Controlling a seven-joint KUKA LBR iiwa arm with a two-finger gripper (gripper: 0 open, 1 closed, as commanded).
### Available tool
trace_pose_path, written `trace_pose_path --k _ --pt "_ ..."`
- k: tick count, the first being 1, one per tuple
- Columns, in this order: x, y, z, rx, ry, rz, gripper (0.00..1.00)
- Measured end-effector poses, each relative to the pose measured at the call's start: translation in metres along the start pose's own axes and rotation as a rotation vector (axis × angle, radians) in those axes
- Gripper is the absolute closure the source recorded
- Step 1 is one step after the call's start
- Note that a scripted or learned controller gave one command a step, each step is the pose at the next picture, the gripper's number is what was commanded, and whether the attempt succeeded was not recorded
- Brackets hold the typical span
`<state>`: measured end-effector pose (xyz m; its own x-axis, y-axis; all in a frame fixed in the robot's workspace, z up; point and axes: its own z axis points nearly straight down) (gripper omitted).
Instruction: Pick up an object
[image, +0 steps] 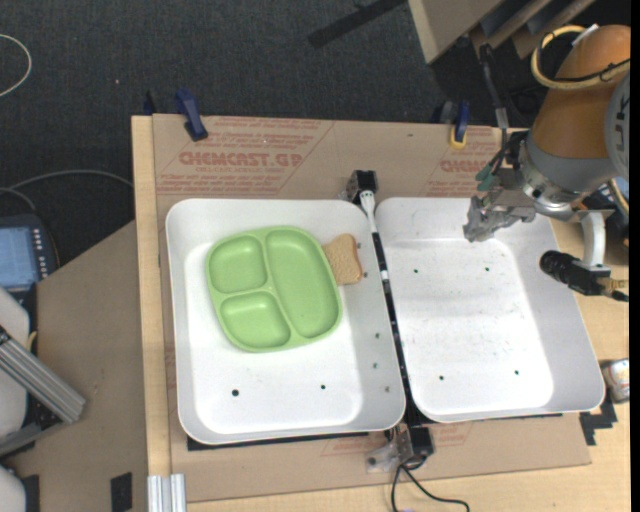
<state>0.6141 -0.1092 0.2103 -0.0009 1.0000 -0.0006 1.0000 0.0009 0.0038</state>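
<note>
1. So far nothing was picked up: my gripper (487, 222) hung over the right bin (500, 340) near its 12 o'clock rim, and whether it was clenched or released I could not tell
2. Objects worth taking lay in the left bin (200, 400): a green divided plate (272, 288), and a tan slice-like piece (345, 258) touching its 2 o'clock edge
3. What was left, as I judged it, was the whole job: cross over, descend, grasp, lift
4. Around them, the raised rims where both bins met stood between me and the tan piece; a black cable (380, 270) ran along that seam, and blue clamps (190, 115) held the board at 12 o'clock
</note>
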Motion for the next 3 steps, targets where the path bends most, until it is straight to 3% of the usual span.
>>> trace_pose_path --k 1,2,3 --pt "0.122 -0.013 0.027 0.010 0.007 -0.011 1.00" --pt "0.128 -0.075 0.018 0.010 0.002 0.001 1.00" --pt "0.110 -0.135 -0.086 -0.006 0.001 0.002 1.00"
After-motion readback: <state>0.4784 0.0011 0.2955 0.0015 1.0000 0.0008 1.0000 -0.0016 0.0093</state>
